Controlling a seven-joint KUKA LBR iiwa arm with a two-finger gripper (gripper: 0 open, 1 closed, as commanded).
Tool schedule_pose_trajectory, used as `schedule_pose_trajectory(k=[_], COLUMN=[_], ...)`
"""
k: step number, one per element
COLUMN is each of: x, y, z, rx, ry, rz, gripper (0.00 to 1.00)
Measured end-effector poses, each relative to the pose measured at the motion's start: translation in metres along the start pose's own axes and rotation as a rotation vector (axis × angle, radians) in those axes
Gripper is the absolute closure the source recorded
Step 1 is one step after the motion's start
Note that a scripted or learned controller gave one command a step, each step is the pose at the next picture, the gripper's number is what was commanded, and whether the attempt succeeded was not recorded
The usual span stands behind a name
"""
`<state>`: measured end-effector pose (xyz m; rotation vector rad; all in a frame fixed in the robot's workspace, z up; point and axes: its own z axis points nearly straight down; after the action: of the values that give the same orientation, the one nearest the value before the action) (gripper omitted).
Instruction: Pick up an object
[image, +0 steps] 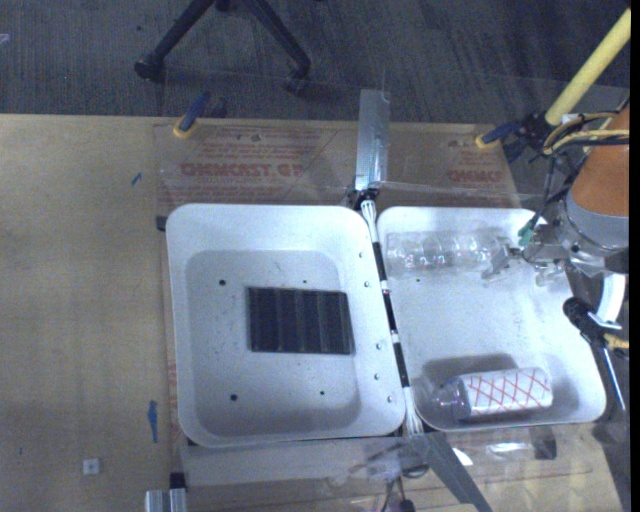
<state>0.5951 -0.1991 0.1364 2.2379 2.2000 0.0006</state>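
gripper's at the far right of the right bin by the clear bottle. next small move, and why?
Probably ease the gripper down over the cap end of the clear bottle and close. It sits right at that end, near the far wall of the right bin, and nothing shows between its fingers. The red-and-white patterned bottle lies farther off, at the near wall.

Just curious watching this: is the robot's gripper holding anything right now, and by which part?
It cannot be told: the gripper sits at the clear plastic bottle's cap end.
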Motion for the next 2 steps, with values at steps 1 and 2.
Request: schedule_pose_trajectory(k=[1, 2], x=[0.061, 0.003], y=[0.044, 0.048], z=[0.039, 0.050], rx=[0.026, 0.039], ry=[0.002, 0.018], rz=[0.091, -0.013], gripper=[0.00, 0.00])
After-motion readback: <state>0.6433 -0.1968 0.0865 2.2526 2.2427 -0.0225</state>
